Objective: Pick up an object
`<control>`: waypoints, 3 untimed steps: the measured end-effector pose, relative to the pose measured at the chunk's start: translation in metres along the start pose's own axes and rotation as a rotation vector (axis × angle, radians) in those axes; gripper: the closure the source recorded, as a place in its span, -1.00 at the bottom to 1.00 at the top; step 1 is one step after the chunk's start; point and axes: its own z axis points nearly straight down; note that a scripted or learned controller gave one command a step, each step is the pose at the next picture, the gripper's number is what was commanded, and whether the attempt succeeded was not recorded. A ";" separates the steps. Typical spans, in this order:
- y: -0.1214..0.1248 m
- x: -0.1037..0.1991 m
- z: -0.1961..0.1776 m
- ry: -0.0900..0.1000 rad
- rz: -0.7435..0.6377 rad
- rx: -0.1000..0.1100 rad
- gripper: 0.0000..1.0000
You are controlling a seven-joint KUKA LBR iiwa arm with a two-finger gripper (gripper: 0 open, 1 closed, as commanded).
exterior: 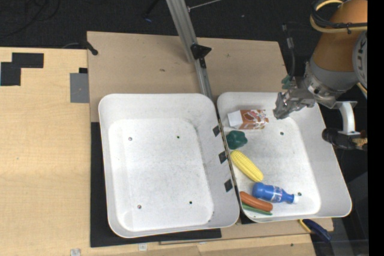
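**Five small toys in the right bin, gripper poised by the carton**

The left bin (157, 165) lies bare on the desk (144, 63), so every candidate sits in the right bin (312, 159), and the divider between the two bins serves as the landmark here.

Just right of the divider, at its upper end, lies a small white and red-brown carton (247, 119) on its side. It looks light and boxy, probably stiff enough to pinch across its two flat faces, though thin card could dent under hard pressure. Just below it, also close to the divider, is a dark green rounded piece (236, 139), possibly a toy vegetable; its lumpy shape offers no obvious flat faces. Lower along the divider lies a yellow toy corn cob (247, 165), set diagonally; likely hollow plastic, light, best taken across its middle. Near the divider's bottom end rests an orange toy carrot or sausage (256, 202), slim and low against the bin floor, hard to get under. Touching or just beside it, farther from the divider, is a blue bottle (273, 193) on its side, smooth and round, so apt to roll or slip unless gripped across the body.

Farthest from the divider, the gripper (288, 102) hangs above the bin's upper part, just right of the carton. Whether the jaws are open or closed cannot be told; nothing is seen between them.
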 end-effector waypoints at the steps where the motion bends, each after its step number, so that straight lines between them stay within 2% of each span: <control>1: -0.012 0.058 0.003 0.003 -0.006 0.005 1.00; 2: -0.030 0.107 0.009 0.003 -0.005 0.006 1.00; 3: -0.042 0.150 -0.006 0.002 -0.006 0.005 1.00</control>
